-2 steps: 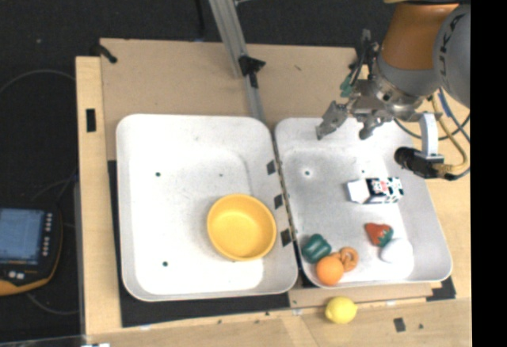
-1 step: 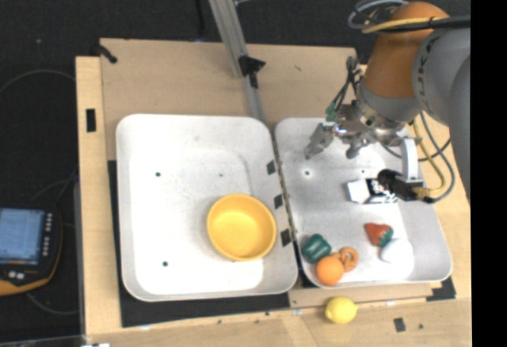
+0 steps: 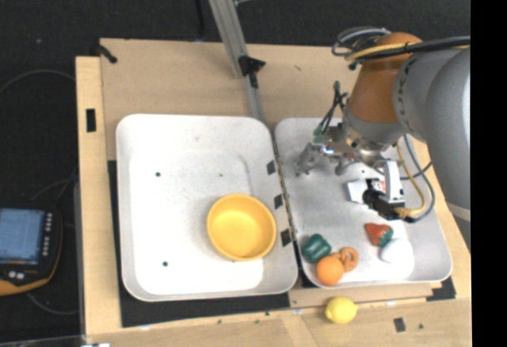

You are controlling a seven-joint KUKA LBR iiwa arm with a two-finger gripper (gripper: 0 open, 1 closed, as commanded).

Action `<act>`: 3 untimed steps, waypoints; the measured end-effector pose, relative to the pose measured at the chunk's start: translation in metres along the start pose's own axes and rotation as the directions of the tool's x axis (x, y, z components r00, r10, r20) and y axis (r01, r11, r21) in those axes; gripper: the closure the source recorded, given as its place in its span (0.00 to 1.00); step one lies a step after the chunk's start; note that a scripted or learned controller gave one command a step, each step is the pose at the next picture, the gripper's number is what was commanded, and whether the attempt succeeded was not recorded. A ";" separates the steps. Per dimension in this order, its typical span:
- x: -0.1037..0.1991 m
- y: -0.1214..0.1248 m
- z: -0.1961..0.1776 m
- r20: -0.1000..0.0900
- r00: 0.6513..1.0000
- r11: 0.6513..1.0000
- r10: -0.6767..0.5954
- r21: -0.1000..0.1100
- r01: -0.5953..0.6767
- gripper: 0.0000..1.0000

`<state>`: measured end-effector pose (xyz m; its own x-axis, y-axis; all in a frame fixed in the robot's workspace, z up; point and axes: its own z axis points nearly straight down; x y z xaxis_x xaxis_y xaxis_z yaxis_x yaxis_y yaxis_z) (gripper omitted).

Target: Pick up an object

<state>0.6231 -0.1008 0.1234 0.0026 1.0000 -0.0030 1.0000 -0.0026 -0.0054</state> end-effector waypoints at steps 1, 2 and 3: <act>0.000 0.002 -0.015 -0.003 1.000 1.000 0.004 -0.009 -0.004 1.00; -0.001 -0.005 -0.075 -0.003 1.000 1.000 0.002 -0.012 -0.002 1.00; -0.002 -0.004 -0.089 -0.004 1.000 1.000 0.000 -0.009 0.000 1.00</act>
<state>0.6198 -0.1020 0.2127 0.0023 1.0000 0.0011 1.0000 -0.0023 0.0036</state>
